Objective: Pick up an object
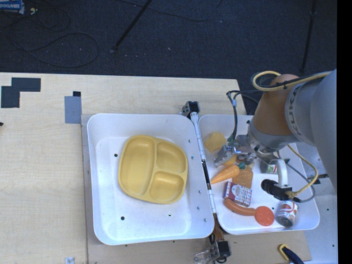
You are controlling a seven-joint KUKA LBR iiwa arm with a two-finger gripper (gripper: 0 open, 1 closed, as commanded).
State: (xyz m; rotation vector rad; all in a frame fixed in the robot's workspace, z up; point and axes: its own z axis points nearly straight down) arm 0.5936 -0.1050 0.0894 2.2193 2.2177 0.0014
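Note:
My gripper hangs low in the right bin, near its left wall. Right under it lies an orange carrot, with a yellow lumpy toy just to the upper left. A tan piece lies beside the carrot. Closer to the front are a red carton, a reddish sausage, an orange-red disc and a small can. I see nothing lifted off the bin floor.
The left bin holds a yellow divided plate. The grey arm with its orange band covers the back right of the right bin. The ridge between the bins runs close to the gripper's left.

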